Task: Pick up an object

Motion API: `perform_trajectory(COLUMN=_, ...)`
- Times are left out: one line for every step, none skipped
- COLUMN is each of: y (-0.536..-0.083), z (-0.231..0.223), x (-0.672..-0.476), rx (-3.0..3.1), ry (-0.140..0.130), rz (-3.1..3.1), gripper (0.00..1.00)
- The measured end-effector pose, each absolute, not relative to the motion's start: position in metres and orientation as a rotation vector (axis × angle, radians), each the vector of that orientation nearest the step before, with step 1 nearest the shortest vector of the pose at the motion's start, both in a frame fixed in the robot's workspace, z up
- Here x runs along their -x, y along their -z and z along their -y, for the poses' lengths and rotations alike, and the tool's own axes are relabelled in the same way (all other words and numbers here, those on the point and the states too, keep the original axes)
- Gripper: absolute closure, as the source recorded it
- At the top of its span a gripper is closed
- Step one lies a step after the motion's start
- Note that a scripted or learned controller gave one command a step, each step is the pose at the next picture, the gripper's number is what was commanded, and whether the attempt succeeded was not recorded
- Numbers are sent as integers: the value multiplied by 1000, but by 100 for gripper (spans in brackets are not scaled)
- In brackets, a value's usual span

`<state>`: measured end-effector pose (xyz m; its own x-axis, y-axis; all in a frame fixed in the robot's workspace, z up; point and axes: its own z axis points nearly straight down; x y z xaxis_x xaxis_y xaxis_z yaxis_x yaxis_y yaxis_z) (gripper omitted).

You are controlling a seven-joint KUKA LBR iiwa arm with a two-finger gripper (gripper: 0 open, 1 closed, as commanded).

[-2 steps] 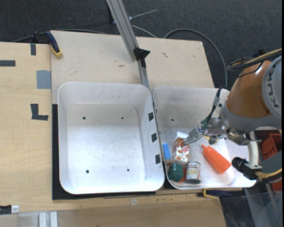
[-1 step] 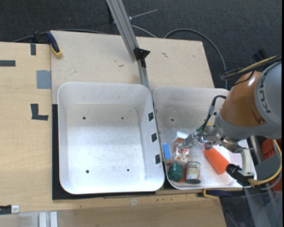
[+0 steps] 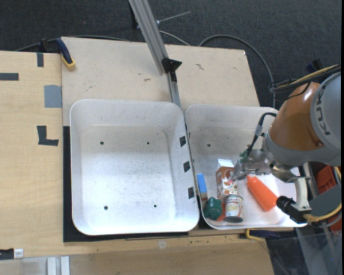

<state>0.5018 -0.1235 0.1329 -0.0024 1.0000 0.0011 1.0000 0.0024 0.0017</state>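
2 shallow white bins sit side by side; the left bin (image 3: 86,153) has broad bare floor, while the right bin (image 3: 218,125) holds its things crowded at the near edge. No writing can be read on any label. A red-and-white carton (image 3: 225,179) lies under the gripper (image 3: 241,169), whose finger state I cannot tell. Just beside it lie an orange carrot-shaped piece (image 3: 261,192), a small can (image 3: 233,207) with a red band, a dark green round object (image 3: 213,208) and a blue bar (image 3: 202,184) along the bin's left wall
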Motion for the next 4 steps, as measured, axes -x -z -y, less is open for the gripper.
perform_trajectory(y=-184, z=127, x=-493, rx=-2219, ry=-2, rz=-2220, gripper=100)
perform_trajectory(y=-230, z=120, x=-499, rx=-2216, ry=-3, rz=-2222, gripper=100)
perform_trajectory(y=-250, z=120, x=-499, rx=-2219, ry=-1, rz=-2222, gripper=100)
perform_trajectory(y=-236, z=72, x=-529, rx=-2216, ry=1, rz=-2230, gripper=100)
